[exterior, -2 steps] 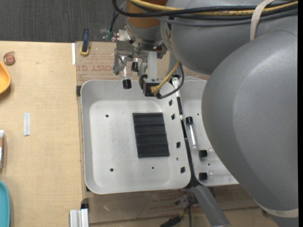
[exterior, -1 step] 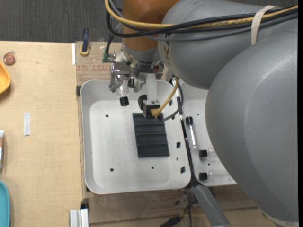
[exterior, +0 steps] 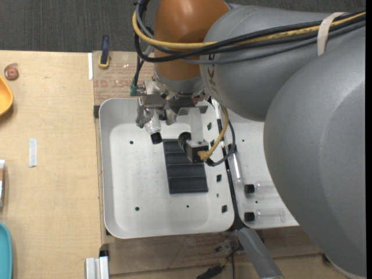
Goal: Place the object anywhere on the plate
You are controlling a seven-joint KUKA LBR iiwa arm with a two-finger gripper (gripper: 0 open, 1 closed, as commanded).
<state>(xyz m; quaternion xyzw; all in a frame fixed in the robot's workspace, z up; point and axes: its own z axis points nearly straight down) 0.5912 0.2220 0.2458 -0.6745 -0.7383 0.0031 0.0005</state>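
Note:
My gripper [exterior: 186, 168] hangs over the middle of the left white bin [exterior: 125, 211], its dark ribbed end pointing toward the bin's front. The orange band [exterior: 186, 25] and the grey arm [exterior: 302, 115] cover the bin's back and right side. The bin floor that shows around the gripper is bare white, and anything directly under the gripper is hidden.
The arm hides most of the right bin. On the wooden bench [exterior: 52, 185] to the left lie a small white strip [exterior: 32, 153], a reddish disc [exterior: 10, 71], a yellow item [exterior: 2, 97] and a teal item [exterior: 3, 251] at the edge. A blue clamp [exterior: 104, 51] sits behind the bin.

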